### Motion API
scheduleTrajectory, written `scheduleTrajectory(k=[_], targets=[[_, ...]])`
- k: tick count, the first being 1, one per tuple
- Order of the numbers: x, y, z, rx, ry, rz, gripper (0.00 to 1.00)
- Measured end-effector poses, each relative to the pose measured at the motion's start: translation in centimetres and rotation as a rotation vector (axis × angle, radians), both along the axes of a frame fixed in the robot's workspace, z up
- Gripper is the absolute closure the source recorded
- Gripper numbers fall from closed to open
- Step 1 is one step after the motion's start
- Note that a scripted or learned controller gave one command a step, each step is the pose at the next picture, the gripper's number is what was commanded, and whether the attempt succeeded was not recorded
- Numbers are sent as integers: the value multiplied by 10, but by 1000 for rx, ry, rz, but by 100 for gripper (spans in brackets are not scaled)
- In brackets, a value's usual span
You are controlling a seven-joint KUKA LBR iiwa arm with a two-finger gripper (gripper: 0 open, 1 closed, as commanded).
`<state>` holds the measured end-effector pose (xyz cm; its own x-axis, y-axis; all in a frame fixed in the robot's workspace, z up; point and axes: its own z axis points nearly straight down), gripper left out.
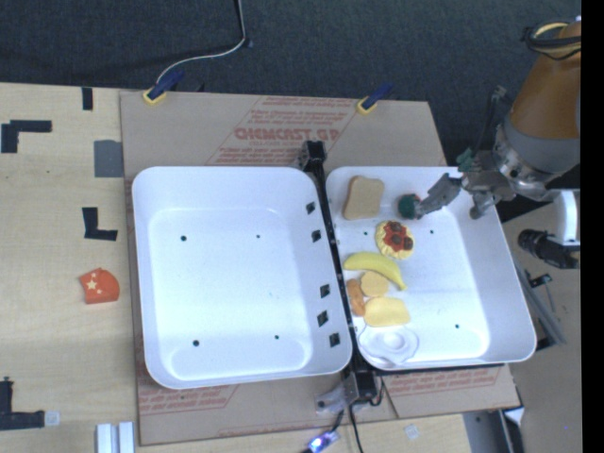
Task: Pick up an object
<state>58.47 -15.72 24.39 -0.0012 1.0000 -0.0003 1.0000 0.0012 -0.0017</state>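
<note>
Bench (57, 253) at far left carries a small orange-red block (100, 286), lying well apart from both bins. Next comes the left bin (151, 215), white and shallow. Across the divider, the right bin (491, 291) holds the candidates, all crowded toward its left side: a toast slice (363, 197) at the top, a small dark green ball (408, 205) just beside it, a yellow-and-red piece (394, 239) below, then a banana (376, 267), an orange piece (357, 295), a pale yellow piece (385, 310) and a white piece (392, 345) at the bottom. The gripper (429, 201) slants in from the right, its tip just beside the green ball, though whether the fingers are spread or closed cannot be told at this angle, and nothing is visibly held. The risk, as it looks: the ball is round and may roll away toward the toast if nudged off-centre, leaving the fingers closing on nothing.
</note>
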Motion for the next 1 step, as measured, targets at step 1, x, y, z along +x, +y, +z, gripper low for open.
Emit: scheduleTrajectory(k=[1], targets=[[8,52,-166,1,3,3,0]])
